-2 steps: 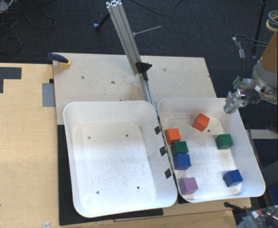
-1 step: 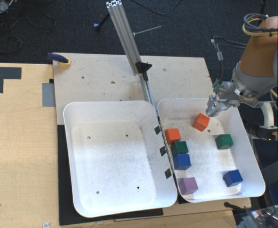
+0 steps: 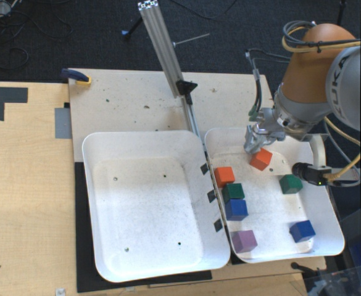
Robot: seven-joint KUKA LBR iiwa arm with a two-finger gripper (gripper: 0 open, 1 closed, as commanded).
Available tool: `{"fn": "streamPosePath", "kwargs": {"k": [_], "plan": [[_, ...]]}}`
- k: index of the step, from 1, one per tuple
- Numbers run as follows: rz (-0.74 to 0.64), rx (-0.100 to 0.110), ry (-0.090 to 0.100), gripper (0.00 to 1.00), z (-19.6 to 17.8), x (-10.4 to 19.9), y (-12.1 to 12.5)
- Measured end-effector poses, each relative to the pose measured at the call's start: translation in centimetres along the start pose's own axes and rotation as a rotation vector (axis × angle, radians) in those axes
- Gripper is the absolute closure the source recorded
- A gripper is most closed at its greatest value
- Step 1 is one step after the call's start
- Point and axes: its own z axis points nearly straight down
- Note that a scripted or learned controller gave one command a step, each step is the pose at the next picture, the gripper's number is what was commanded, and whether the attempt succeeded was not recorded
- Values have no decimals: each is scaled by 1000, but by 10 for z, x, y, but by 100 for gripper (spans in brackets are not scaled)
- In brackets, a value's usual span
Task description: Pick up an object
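Camera view looks down on the pincer (image 3: 258, 143) in the right bin (image 3: 328, 242), near its far end, with an orange block (image 3: 261, 159) tilted on a corner right at its tip. Whether that block is clamped between the fingers or only touching them I cannot tell, and the finger gap is hidden behind the wrist, so open or closed is unclear. To do this step well, I judge the arm should rise straight and slowly, without swinging, so a corner-held block is not shaken loose, and confirm the block comes up with it. The block is a small cube, bright orange, smooth-faced, canted so one edge points down. Well apart, by the divider, sit another orange block (image 3: 224, 176), a green one (image 3: 233, 192) and a blue one (image 3: 236, 209)
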Motion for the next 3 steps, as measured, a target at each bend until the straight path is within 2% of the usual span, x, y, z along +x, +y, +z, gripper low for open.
{"fn": "streamPosePath", "kwargs": {"k": [1, 2, 3], "plan": [[1, 1, 0, 100, 11, 49, 5], [1, 0, 0, 100, 3, 97, 0], [0, -3, -1, 100, -6, 147, 7]]}}
